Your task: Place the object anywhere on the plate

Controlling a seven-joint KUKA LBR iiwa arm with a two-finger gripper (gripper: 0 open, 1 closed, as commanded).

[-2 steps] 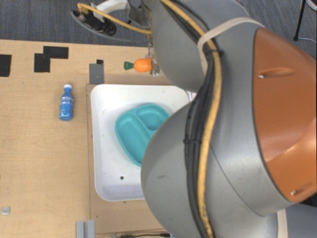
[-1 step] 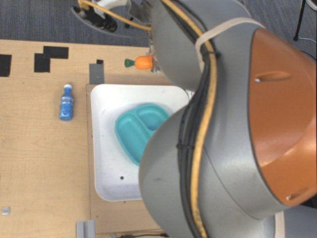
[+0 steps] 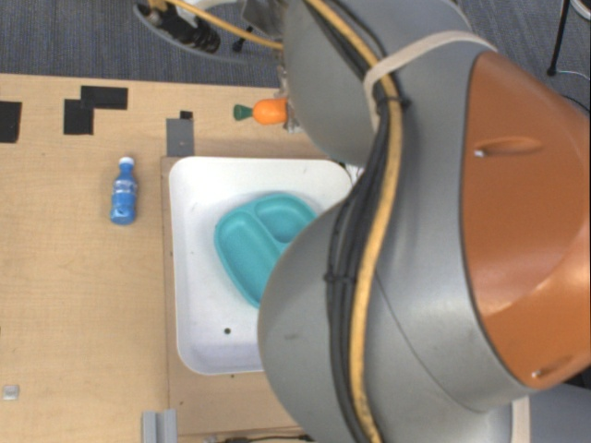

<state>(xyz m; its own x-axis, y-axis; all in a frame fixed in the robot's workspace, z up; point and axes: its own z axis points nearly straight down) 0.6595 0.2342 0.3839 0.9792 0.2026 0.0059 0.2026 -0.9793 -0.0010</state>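
Note:
A teal divided plate (image 3: 259,238) lies in the white bin (image 3: 199,275), its right part covered by my arm. A small orange carrot with a green tip (image 3: 268,112) shows just past the bin's far edge, up against the arm's outline. My big grey and orange arm (image 3: 434,229) fills the right of the view and hides most of my gripper (image 3: 288,109). Only a small pale piece of the gripper shows, right beside the carrot. Whether the carrot is held or lies on the bench is not visible.
A blue bottle (image 3: 123,192) lies on the wooden bench left of the bin. Black marker patches (image 3: 92,107) sit along the bench's far edge. A black oval piece with yellow cable (image 3: 185,21) lies over the dark floor at the top.

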